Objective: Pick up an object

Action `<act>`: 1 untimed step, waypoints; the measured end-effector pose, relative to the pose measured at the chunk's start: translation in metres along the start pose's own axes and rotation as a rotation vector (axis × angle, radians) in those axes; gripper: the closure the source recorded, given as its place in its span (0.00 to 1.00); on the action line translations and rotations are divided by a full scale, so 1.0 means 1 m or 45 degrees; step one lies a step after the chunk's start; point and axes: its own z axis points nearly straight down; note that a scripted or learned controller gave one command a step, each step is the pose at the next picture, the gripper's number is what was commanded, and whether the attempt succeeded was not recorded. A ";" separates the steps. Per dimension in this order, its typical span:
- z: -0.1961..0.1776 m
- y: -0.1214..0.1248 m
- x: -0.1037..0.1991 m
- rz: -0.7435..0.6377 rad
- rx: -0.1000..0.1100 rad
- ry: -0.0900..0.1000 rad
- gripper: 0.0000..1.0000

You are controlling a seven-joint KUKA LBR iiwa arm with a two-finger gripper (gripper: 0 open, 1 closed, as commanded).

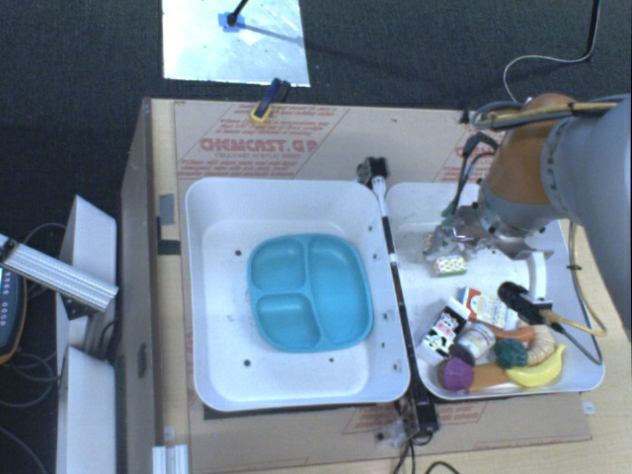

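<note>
Gripper [456, 237] hangs low over the upper part of the right bin [420, 205], right at a small white speckled object [446, 262] that lies apart from the pile of toys [494, 349] in that bin's lower corner. Whether it is apart or together I cannot tell. The grasping step looks to be in hand; next it needs a firm close and a straight lift.

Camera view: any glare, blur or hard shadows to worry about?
Camera view: even light, soft shadows; glare on the shiny sheet at top on the floor; white bins bright, near washed out; arm at right edge slightly soft; small toys low-res.
</note>
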 end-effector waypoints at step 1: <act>-0.087 -0.020 0.075 0.001 -0.001 0.001 1.00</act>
